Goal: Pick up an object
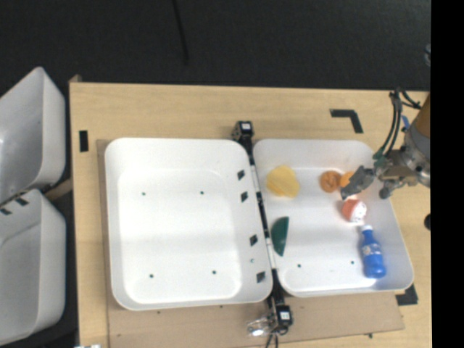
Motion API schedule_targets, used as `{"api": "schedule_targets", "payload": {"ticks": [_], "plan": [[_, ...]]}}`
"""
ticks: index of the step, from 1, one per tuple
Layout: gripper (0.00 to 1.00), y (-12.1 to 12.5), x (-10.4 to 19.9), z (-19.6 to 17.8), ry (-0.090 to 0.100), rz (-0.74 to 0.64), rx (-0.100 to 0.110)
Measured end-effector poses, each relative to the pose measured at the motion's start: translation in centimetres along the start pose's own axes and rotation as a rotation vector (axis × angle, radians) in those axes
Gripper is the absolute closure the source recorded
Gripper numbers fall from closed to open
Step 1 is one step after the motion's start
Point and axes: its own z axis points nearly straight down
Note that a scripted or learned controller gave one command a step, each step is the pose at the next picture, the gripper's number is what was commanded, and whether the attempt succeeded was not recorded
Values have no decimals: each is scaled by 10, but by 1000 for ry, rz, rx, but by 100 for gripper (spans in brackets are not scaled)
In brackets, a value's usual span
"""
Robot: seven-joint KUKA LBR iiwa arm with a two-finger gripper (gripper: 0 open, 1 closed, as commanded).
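Pale wood bench [181,111] carries two white bins; we see the left bin [177,158] bare and every object in the right bin [312,278]. Our gripper [370,182] hangs at that bin's far right edge, and we cannot tell how it is set. It sits just above the red-and-white piece [354,209] and beside the orange ball [331,181]. The yellow lump [283,182], green wedge [279,235] and blue bottle [372,252] lie on the floor. Nothing looks lifted yet, so we judge the pick not yet made.
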Motion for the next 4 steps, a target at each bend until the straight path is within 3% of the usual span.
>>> {"api": "schedule_targets", "payload": {"ticks": [1,2,3,4], "plan": [[100,1,-1,-8,0,-2,3],[100,-54,-39,25,0,7,4],[100,11,-36,3,-2,-4,-7],[100,-54,-37,19,1,5,3]]}}
